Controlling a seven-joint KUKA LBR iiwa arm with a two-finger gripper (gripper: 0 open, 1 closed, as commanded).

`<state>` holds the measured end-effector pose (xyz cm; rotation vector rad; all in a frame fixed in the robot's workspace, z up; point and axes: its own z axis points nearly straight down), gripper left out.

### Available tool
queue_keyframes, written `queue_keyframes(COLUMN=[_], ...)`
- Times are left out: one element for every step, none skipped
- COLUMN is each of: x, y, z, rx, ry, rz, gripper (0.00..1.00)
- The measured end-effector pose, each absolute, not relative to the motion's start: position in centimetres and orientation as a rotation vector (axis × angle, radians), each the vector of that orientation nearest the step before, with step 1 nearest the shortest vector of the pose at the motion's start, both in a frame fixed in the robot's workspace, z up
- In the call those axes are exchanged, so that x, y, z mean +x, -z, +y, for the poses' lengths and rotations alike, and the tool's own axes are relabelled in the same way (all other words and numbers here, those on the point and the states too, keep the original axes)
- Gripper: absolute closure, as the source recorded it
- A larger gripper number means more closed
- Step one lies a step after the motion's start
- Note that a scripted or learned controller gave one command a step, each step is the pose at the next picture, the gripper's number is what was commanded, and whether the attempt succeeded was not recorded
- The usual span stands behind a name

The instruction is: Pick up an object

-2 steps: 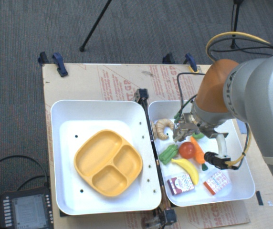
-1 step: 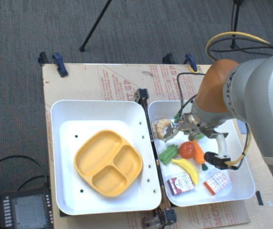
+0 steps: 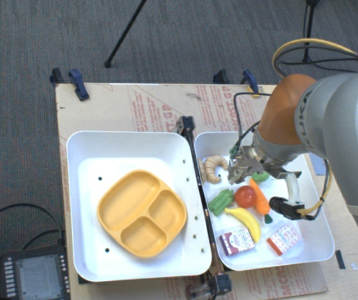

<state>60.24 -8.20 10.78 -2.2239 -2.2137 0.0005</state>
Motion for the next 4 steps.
queue_keyframes(x=[60.2, 64.3, 64.3, 64.3], y=[-10.8, -8.7, -9.7, -9.7], z=[-8.2, -10.2, -10.1, -10.1], rx=[-2.224, -2.217, -2.212, -2.211], ry=[-0.001, -0.006, -0.006, -0.007], rz=[-2.213, -2.217, -2.223, -2.223], gripper=[0.00, 0.00, 1.00, 0.00])
